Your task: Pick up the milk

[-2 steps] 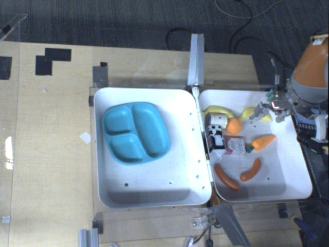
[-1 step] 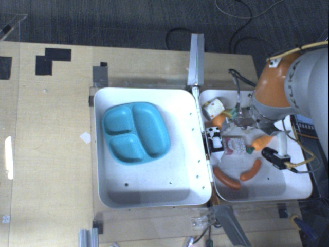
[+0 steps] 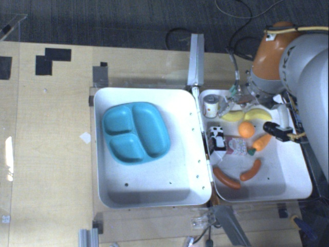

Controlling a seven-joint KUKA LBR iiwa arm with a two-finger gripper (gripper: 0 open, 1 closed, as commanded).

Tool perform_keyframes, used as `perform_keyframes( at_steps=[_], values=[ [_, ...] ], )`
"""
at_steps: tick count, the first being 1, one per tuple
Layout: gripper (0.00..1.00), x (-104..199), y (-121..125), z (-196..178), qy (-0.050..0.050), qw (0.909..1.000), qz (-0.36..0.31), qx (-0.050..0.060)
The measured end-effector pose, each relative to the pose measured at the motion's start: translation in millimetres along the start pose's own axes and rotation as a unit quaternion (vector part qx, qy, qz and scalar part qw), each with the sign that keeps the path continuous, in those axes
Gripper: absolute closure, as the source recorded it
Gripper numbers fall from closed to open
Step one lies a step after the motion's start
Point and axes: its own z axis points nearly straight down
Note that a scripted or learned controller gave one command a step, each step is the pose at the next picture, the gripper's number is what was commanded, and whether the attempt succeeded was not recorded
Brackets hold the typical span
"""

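Observation:
The milk [image 3: 217,139] is a small carton with black and white patches. It lies in the right bin [image 3: 288,181], against that bin's left wall. My gripper [image 3: 234,98] hangs over the back of the same bin, between a small white cup [image 3: 211,106] and a banana [image 3: 248,116]. It is well behind the milk and apart from it. Nothing shows in its grasp. The orange-banded wrist [image 3: 270,53] rises behind it.
An orange [image 3: 247,129], a carrot [image 3: 261,142], a pink packet [image 3: 237,147] and two sausages [image 3: 226,178] [image 3: 250,170] lie close around the milk. The left bin [image 3: 154,189] holds a blue divided plate [image 3: 136,131]. A black part of the arm [image 3: 277,131] overhangs the right bin.

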Motion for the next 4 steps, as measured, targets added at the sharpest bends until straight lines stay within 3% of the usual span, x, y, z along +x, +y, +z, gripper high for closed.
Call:
perform_keyframes(
  at_steps=[1,2,3,4],
  values=[
    [0.0,9.8,-62.3,27.0,0.005,0.9911,0.133,-0.005],
    [0.0,32.3,2.3,-71.3,0.005,0.9915,0.13,-0.003],
    [0.0,25.0,-20.2,-22.8,0.005,0.9728,0.231,-0.015],
    [0.0,24.8,-41.3,-14.6,0.006,0.9672,0.253,-0.021]
  ],
)
